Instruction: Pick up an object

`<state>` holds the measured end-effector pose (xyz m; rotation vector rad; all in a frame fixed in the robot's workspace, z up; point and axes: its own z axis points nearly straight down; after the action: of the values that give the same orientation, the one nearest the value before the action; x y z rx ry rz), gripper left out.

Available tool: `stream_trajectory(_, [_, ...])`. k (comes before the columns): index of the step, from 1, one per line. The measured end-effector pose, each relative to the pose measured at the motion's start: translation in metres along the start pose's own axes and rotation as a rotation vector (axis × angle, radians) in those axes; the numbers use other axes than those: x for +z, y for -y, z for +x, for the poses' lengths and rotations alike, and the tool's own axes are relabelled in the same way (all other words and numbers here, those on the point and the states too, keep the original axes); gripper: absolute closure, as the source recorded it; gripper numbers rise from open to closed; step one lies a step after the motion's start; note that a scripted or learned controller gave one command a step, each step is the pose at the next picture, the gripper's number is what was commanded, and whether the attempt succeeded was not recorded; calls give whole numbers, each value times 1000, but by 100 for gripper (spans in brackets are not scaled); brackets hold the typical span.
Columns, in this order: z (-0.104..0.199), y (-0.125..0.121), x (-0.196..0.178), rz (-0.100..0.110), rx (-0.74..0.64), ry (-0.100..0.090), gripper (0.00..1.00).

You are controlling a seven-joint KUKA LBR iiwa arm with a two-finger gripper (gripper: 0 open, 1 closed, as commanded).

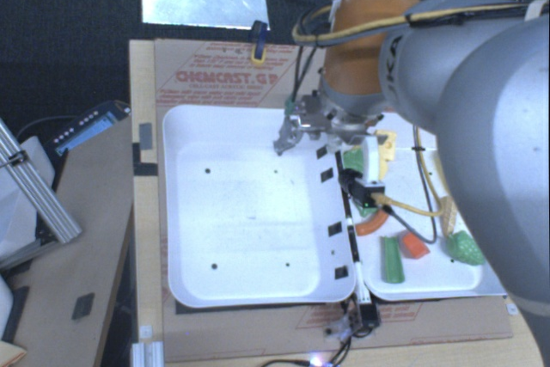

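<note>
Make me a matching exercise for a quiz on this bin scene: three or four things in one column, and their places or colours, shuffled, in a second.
Things:
1. end effector
2. long green block
3. clamp
4. green lump

Places or colours:
A. blue and yellow, on the cardboard's far edge
B. near the right bin's front rim, beside an orange piece
C. over the left bin's far right corner
D. right bin, next to the grey arm

Pairs: 1-C, 2-B, 3-A, 4-D
</note>
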<state>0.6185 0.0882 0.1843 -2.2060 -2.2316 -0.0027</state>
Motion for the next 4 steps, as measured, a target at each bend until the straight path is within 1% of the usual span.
stream_trajectory(1, [96,17,106,4,-1,1,0])
stream_trajectory(2, [90,13,89,-3,9,2,100])
stream_trajectory(3, [150,-42,-85,-24,2,-5,100])
stream_trajectory(4, [146,-52,-44,-2,6,4,100])
